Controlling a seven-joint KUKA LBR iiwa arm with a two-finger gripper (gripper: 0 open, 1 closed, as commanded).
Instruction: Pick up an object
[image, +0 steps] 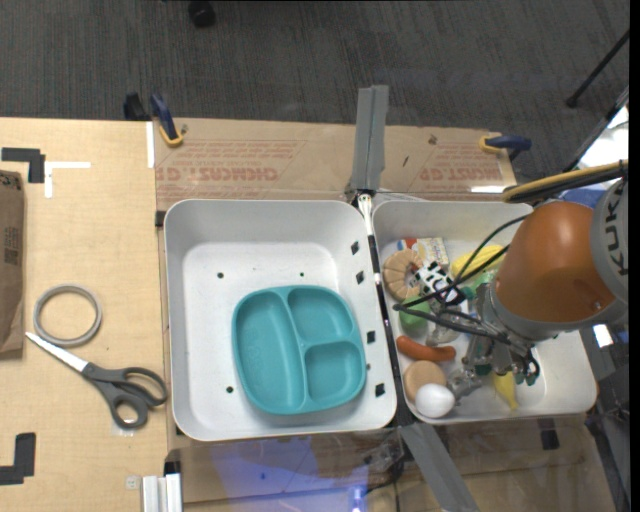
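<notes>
Our gripper is low in the right bin, close to its front edge. Wires and the big orange band of the arm cover much of it, so we cannot tell what state it is in, and we see nothing held in it.

The nearest things sit just to its left. A white egg lies by the front left corner of the right bin, and a tan egg touches it from behind. They are round, so they have no long side to line up with. A red sausage lies a bit further back, long side running left to right. A yellow thing lies just to the right of our gripper, near the front edge.

We think the eggs are the easiest pick, a short move to the left. But the front wall and the wall between the bins are close there, so room is tight. The back of this bin is packed with more toys.

The left bin holds a teal tray, well apart from us.
</notes>
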